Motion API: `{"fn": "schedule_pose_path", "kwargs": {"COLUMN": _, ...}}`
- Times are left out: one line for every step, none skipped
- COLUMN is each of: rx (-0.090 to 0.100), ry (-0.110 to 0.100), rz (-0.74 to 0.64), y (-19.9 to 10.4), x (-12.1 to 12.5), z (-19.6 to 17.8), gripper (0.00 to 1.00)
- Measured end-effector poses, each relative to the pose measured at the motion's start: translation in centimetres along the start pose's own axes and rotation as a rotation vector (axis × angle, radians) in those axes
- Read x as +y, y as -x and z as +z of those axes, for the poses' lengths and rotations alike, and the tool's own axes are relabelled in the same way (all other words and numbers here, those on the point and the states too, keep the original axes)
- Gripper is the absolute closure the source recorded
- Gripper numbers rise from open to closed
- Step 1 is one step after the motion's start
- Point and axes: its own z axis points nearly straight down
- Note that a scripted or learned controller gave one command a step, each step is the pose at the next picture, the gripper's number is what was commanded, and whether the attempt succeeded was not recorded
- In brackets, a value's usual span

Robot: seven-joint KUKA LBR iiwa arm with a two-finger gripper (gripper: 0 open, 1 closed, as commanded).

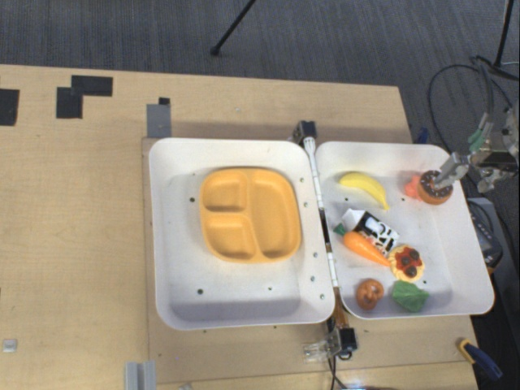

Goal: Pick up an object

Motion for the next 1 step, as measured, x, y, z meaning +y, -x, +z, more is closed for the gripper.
{"fn": "schedule_pose_path", "kwargs": {"rx": 0.0, "ry": 0.002, "rz": -0.002, "y": -2.62, "x": -1.38, "z": 13.1, "gripper": 0.0}}
